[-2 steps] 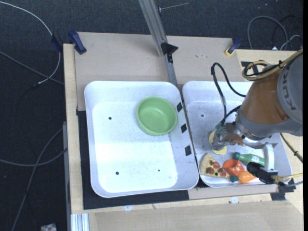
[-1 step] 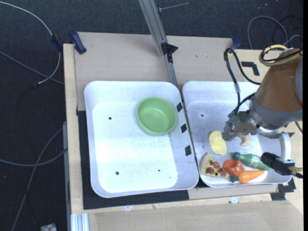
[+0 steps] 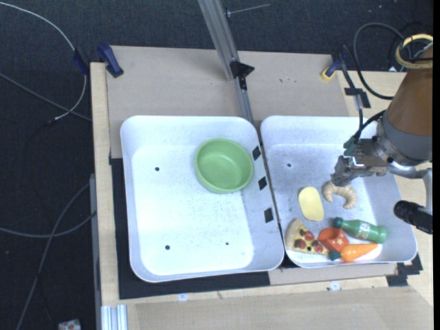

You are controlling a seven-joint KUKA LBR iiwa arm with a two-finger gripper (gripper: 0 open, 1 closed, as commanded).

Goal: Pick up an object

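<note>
The pincer hangs just at twelve o'clock of the tan curved croissant toy in the right white bin; its grip state cannot be told.

Gripper low in rt bin, just above croissant; green bowl in lt bin.

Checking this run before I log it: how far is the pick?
Done: arm has reached in, gripper low in the right bin, just above the croissant. In hand: nothing visibly between its fingers. Left: grasp and lift; croissant and the other toy food lie on the bin floor.
</note>
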